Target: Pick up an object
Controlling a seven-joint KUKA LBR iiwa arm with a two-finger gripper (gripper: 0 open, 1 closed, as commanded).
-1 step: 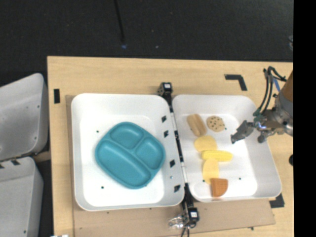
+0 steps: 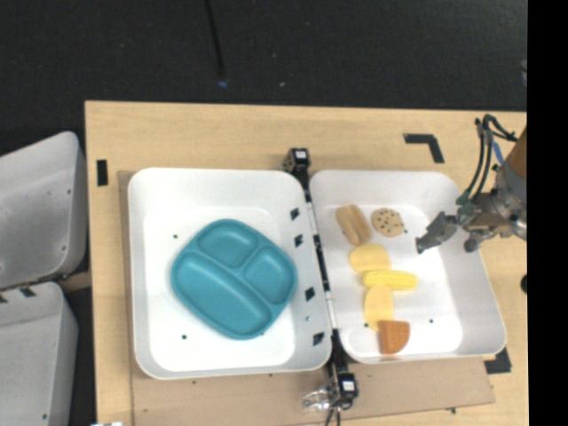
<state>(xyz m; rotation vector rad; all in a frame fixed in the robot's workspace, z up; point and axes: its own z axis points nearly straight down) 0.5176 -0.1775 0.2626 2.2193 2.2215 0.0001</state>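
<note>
Toy food pieces lie in a loose column in the right bin (image 2: pixel 461 327): a tan bread roll (image 2: pixel 353 224) at the top left with a round chocolate-chip cookie (image 2: pixel 387 222) just beside it, then a pale yellow piece (image 2: pixel 369 257), a yellow banana-like piece (image 2: pixel 391 280) lying crosswise, another pale yellow piece (image 2: pixel 378 303) below it, and an orange wedge (image 2: pixel 394 336) at the bottom. These pieces touch or nearly touch one another down the column. The gripper (image 2: pixel 441 235) hangs over the right half of the same bin, to the right of the cookie and apart from it, with nothing seen between its fingers; whether they are spread or closed cannot be told from here. The arm comes in from the right edge at about the gripper's height, its wrist carrying looped cables above it. The left bin (image 2: pixel 146 327) holds a teal divided plate (image 2: pixel 232 278) lying flat. Both bins sit on a light wooden bench (image 2: pixel 222 136).
</note>
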